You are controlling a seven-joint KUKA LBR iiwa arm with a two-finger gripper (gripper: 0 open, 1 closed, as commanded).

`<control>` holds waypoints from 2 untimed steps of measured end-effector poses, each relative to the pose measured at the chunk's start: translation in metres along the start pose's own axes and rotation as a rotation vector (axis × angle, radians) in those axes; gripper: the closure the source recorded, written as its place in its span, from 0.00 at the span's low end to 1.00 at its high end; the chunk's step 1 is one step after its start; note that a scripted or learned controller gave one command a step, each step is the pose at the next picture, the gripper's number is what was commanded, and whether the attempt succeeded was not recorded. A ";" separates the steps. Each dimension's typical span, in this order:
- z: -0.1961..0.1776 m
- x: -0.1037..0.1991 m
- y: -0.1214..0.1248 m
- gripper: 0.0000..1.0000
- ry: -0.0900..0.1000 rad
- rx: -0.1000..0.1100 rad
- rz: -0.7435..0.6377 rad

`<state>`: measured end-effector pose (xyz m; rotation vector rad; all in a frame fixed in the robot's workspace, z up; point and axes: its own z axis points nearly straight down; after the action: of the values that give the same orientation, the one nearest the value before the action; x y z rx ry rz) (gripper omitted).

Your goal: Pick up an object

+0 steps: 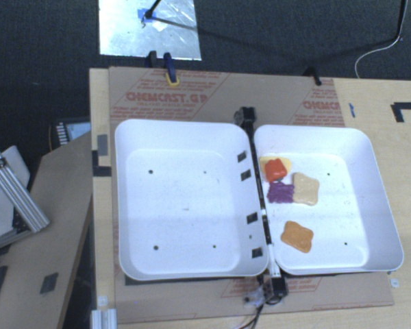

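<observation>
Several small objects lie in the right bin (370,184), near its left wall. A red piece (275,168) rests on a pale yellow piece (266,161) at the top. Below them a purple clump (281,192) touches a beige toast-shaped piece (305,189). An orange-brown piece (297,236) lies apart, lower down.
The left bin (185,197) sits beside the right one, joined by black clips (250,177) along the middle. Both rest on a cardboard sheet (212,94). A shiny metal plate (149,18) lies on the dark floor behind. An aluminium frame (14,190) stands at the left.
</observation>
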<state>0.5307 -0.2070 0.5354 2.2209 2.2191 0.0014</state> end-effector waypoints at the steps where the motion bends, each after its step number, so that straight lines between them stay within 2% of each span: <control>1: -0.001 0.000 -0.046 1.00 0.000 -0.001 -0.001; 2: 0.101 0.084 -0.044 1.00 0.005 0.009 -0.013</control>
<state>0.4871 -0.1232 0.4343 2.2137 2.2397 -0.0031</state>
